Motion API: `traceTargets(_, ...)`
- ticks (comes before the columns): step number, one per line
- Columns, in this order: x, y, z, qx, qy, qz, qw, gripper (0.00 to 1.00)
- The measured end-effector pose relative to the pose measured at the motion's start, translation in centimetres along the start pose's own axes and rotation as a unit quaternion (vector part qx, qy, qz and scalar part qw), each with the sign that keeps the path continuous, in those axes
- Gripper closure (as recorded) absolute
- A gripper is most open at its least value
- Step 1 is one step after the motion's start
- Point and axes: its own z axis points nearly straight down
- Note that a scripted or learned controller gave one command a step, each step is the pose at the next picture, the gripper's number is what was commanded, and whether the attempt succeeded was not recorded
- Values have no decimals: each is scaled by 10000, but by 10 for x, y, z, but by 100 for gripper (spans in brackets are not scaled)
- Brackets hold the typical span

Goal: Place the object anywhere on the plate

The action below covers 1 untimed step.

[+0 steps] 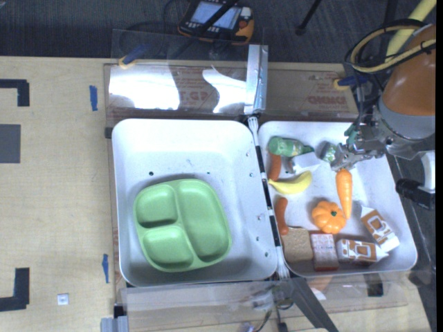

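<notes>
Dark carpet ran along the far edge of the scene behind a pale wooden bench (pixel 48 185), where a handheld control pendant (pixel 216 16) lay on the floor near some stand legs. Two shallow white bins sat side by side on the bench. Inside the left bin (pixel 138 140) a green divided plate (pixel 182 222) rested toward the near side, its three compartments bare. Over in the right bin (pixel 408 254) lay a scatter of toy food: a green vegetable (pixel 289 146) at the far left, a small carrot piece (pixel 275 166) just beside it, a yellow banana (pixel 293 182) nearer, another orange piece (pixel 280 214) along the left wall, an orange pumpkin (pixel 328 216) in the middle, a long carrot (pixel 344 191) standing just right of the banana, and a brown cracker (pixel 297 245) with several printed cartons (pixel 349 249) along the near wall. From the right reached the grey arm with its orange band (pixel 414 88), its gripper (pixel 344 155) low over the far part of the right bin, just above the top end of the long carrot. Whether the claw was spread or pressed together could not be told, and nothing was clearly seen pinched in it. All the toy food lay in the right bin, well apart from the plate.
</notes>
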Motion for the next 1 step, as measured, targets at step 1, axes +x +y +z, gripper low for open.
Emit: traceTargets(1,59,49,18,-8,-7,10,10000,100)
